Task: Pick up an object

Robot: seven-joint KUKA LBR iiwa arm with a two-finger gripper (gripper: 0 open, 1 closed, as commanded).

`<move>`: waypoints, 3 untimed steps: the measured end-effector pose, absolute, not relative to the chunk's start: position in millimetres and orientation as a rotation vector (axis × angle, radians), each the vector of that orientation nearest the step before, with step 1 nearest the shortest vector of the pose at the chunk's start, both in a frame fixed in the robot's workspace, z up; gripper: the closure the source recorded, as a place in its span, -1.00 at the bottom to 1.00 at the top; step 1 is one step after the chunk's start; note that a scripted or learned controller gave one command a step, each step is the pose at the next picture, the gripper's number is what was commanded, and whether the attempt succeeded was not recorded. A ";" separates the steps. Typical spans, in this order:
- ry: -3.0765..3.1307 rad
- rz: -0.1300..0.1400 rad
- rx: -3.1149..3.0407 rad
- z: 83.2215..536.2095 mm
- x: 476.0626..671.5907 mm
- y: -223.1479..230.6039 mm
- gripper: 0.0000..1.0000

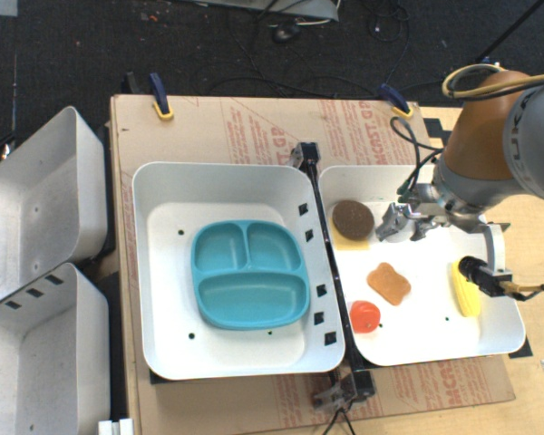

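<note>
Tool (397,222) hovers beside brown disc (352,219), above toast (389,284).

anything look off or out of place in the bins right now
Nothing stands out. The teal divided plate lies flat in the left bin. In the right bin the brown disc, toast piece, red tomato and yellow item lie apart, nothing spilled.

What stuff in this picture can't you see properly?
- Gripper, camera view: small and cluttered against the white right bin, so whether it is open or shut cannot be told.
- Yellow object: a black part lies over its top end, hiding its shape.
- Arm: cut off by the right edge.
- Brown round object: too small to identify.
</note>
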State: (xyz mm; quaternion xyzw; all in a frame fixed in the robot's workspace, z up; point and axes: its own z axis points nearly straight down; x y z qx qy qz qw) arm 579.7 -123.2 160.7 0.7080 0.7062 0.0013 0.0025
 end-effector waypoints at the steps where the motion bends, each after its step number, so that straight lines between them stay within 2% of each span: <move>1: 2.220 0.004 2.215 204.0 583.8 -121.6 1.00; 2: 2.220 0.005 2.214 247.6 585.1 -121.9 1.00; 3: 2.231 0.000 2.216 234.2 574.4 -71.2 1.00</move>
